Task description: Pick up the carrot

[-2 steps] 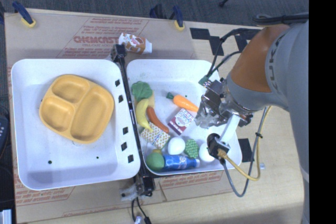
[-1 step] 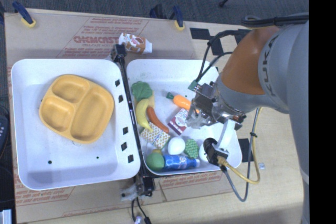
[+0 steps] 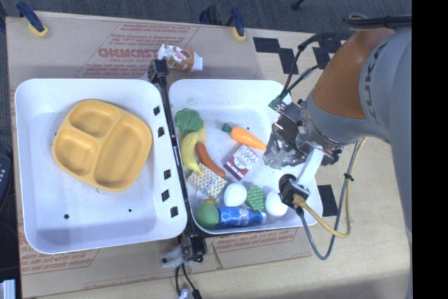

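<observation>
The carrot [image 3: 245, 137], orange with a small green top, lies slanted on the floor of the right bin [image 3: 231, 96], near its middle. My gripper [image 3: 277, 149] hovers at the bin's right side, a short way right of the carrot's thick end and just above a small red and white box [image 3: 242, 160]. Nothing shows between the fingers, and the carrot lies apart from them.
The right bin also holds broccoli [image 3: 187, 120], a banana [image 3: 190, 151], a red sausage [image 3: 209, 160], a patterned packet [image 3: 206, 183], a white egg [image 3: 234, 194], a blue bottle [image 3: 239, 216] and a green fruit [image 3: 206, 214]. The left bin [image 3: 42, 220] holds a yellow divided plate [image 3: 102, 143].
</observation>
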`<state>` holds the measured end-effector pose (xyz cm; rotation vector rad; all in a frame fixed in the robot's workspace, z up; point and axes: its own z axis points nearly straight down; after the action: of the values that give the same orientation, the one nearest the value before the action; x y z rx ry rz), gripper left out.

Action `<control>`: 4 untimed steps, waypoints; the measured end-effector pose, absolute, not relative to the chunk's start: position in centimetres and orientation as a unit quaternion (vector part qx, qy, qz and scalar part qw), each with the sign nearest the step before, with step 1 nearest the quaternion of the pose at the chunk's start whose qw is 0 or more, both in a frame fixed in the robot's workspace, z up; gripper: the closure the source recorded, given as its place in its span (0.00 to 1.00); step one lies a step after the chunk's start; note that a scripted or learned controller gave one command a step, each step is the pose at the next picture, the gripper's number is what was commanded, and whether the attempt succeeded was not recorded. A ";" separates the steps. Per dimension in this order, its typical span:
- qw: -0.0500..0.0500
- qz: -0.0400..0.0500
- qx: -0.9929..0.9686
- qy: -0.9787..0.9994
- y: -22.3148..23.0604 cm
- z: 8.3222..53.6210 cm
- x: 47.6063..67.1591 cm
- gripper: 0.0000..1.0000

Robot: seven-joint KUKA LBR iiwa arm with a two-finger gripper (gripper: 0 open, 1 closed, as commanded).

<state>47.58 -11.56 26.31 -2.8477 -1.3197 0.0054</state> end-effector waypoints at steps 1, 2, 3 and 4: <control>0.003 0.002 -0.886 -0.463 -9.9 26.0 47.6 1.00; 0.003 0.001 -0.874 -0.485 -8.3 25.0 47.6 1.00; 0.002 0.002 -0.923 -0.386 -12.4 27.4 47.6 1.00; 0.002 0.002 -0.920 -0.391 -10.9 23.3 47.6 1.00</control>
<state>47.60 -10.92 23.27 -2.8878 -1.2261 0.0060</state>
